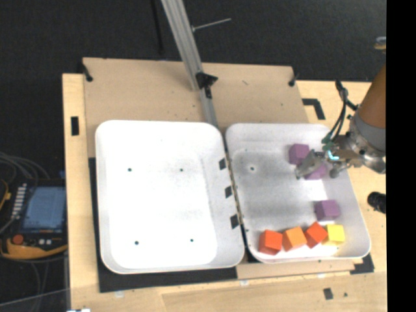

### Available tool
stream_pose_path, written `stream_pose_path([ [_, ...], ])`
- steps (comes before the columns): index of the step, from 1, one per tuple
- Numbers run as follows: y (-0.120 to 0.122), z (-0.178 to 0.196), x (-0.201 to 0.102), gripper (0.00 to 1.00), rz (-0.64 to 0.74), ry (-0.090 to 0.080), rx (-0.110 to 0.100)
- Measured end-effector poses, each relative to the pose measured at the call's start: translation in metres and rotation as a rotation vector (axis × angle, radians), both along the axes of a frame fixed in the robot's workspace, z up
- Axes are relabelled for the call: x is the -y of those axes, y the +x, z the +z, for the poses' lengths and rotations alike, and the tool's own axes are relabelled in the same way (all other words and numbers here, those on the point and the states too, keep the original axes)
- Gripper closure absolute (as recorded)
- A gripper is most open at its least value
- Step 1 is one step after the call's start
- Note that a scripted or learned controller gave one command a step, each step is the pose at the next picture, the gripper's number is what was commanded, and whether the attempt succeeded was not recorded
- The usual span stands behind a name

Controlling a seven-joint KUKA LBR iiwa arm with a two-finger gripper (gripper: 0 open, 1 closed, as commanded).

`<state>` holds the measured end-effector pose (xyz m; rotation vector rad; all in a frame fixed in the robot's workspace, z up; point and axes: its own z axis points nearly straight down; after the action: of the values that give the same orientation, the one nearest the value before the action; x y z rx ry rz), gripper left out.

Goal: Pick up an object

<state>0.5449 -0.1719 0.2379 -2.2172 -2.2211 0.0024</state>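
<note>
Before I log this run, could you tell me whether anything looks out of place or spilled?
Nothing stands out. All the blocks sit inside the right bin: a row of orange, red and yellow ones along its near edge, purple ones farther back. The tool is low among the purple blocks.

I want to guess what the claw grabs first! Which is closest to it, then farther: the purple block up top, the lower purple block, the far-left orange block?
From the claw:
1. Upper purple cube, just beside it.
2. Lower purple cube, below it.
3. Leftmost orange cube, along the right bin's near edge.
</note>
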Motion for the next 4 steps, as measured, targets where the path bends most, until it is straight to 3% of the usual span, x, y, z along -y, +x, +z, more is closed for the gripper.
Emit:
stream_pose_path([
  [1,0.001,0.002,0.000,0.00,0.000,-0.001,0.005],
  [3,0.006,-0.113,-0.004,0.00,-0.007,-0.001,0.002],
  [4,0.007,-0.141,-0.003,0.00,-0.005,-0.004,0.005],
])
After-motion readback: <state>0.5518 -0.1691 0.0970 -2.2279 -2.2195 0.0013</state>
